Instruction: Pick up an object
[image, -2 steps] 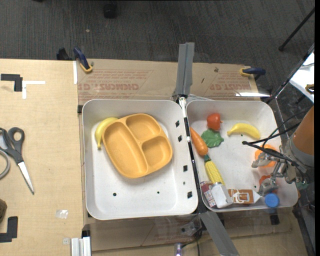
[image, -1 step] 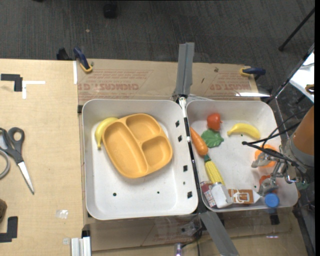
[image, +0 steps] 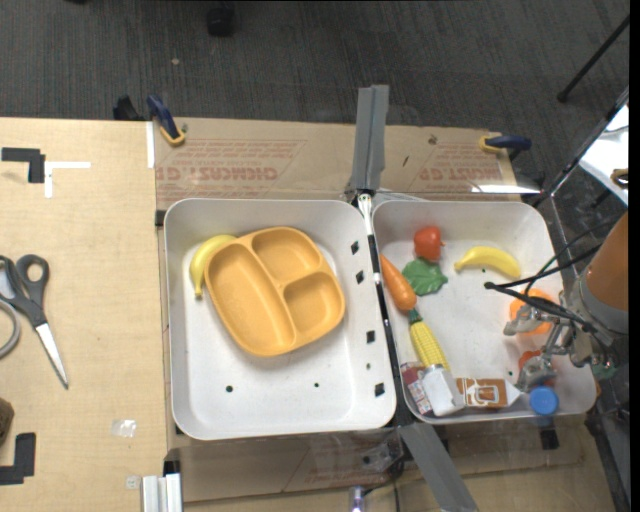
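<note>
My gripper hangs low over the right bin's right side, just past an orange toy and above a blue cap. Cables and the wrist cover the gripper's tip. Also in this bin are a red tomato, a yellow banana, a carrot on a green leaf, a corn cob, a small white-and-red carton and a brown packet. I see nothing held.
The left bin holds a yellow divided plate lying partly over a second banana. Scissors lie on the wooden bench at far left. A grey divider bar runs between the bins at the back.
</note>
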